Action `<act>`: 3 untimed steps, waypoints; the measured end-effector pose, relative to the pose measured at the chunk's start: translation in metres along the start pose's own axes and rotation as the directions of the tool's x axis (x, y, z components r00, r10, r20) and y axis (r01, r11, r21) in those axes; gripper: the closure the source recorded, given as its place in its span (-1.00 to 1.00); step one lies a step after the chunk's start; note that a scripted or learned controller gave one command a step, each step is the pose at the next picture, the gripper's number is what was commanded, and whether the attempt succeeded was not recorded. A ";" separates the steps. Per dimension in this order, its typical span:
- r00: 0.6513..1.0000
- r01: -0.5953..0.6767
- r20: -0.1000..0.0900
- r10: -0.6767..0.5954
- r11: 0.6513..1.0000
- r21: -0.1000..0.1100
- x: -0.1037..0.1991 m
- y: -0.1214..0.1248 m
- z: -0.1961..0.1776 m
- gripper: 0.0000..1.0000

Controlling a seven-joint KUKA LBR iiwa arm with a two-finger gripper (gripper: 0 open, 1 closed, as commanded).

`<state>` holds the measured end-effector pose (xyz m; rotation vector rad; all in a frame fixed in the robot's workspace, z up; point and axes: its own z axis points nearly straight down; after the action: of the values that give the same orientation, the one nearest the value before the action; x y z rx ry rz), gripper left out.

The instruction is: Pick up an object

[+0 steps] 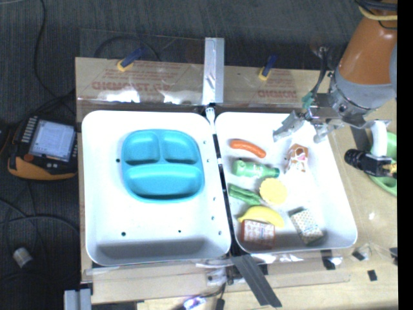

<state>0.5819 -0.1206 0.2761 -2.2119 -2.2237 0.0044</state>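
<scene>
My gripper (302, 132) hangs over the far right part of the right bin (341, 202), fingers spread apart and nothing between them. Just below it lies a small white and orange carton (297, 158). Left of that are an orange sausage (248, 148) and a green bottle (253, 169). Further forward sit a yellow round piece (273, 190), a green pod (243, 194), a banana (261, 215), a brown packet (257, 232) and a patterned box (305, 224).
The left bin (103, 225) holds a blue divided plate (161, 163). A metal divider strip (213, 70) stands at the back between the bins. A handheld screen (46, 144) lies on the floor to the left. Green and white items (384, 166) sit off the right bin's side.
</scene>
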 end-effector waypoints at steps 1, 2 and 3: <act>0.981 0.195 0.002 -0.195 0.981 -0.001 -0.059 0.029 0.065 -1.00; 0.991 0.137 -0.001 -0.137 0.991 -0.006 -0.089 0.058 0.181 -1.00; 0.990 0.141 -0.004 -0.141 0.990 -0.003 -0.088 0.058 0.174 1.00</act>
<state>0.6394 -0.2077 0.1018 -2.0489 -2.3731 -0.0035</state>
